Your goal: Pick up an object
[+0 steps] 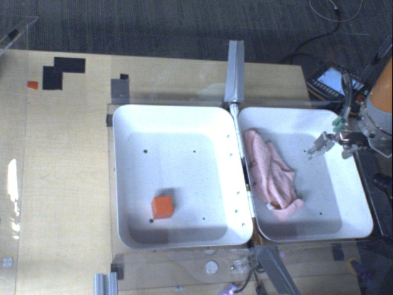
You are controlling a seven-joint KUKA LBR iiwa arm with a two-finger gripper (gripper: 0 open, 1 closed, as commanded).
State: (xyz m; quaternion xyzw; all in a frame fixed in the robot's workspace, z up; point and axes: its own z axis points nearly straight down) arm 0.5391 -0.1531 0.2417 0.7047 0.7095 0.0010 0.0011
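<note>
Crumpled pink cloth (272,177) is lying in your right white bin (344,223); your gripper (331,146) is hovering beside it, fingers spread, grasping nothing.

Wooden bench (67,183) bears two white bins (178,118).

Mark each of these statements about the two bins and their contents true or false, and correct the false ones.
1. The orange block lies in the left bin. True.
2. The pink cloth lies in the left bin. False: it lies in the right bin, along its left wall.
3. The gripper holds the pink cloth. False: it is over the right bin's upper right part, apart from the cloth.
4. The orange block sits near the left bin's lower left corner. True.
5. The cloth is crumpled, not folded flat. True.
</note>
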